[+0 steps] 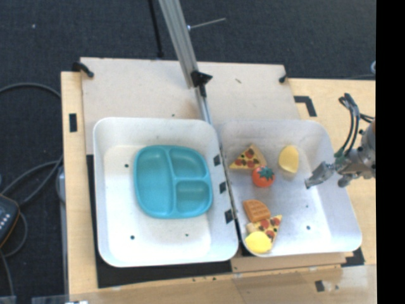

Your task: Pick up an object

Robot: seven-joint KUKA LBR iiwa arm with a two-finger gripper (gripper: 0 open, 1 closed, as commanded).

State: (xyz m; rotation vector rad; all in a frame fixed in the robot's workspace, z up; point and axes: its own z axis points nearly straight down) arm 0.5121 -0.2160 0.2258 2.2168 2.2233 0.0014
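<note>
**White bins, toy food on the right, claw at the rim**

White plastic, two shallow bins side by side on the table (266,84). Left bin (114,151) holds one thing, a turquoise divided plate (172,181), lying flat near the middle. Right bin (329,214) holds all the small items, so any pick has to come from there.

Contents of right bin, all toy food:
- pizza slice (247,159), upper left, close to the divider between the bins
- tomato (263,177), just below and right of that slice, near it and maybe touching
- yellow wedge, lemon or cheese (289,159), upper middle, apart from the others
- waffle-like brown piece (255,210), lower left
- second pizza slice (273,225) and a yellow round piece (257,241), crowded with the brown piece into the lower left corner

Claw (316,177) sits over the right side of the right bin, reaching in from the right edge. One grey finger points left toward the yellow wedge; nothing is between the fingers. Whether they are spread or pressed together: cannot tell, the wrist is cut off and blurred.

Judgement: pick not yet made. The yellow wedge is the nearest item and stands free, the likeliest target. The corner cluster looks harder, since the pieces crowd the wall and each other.
</note>
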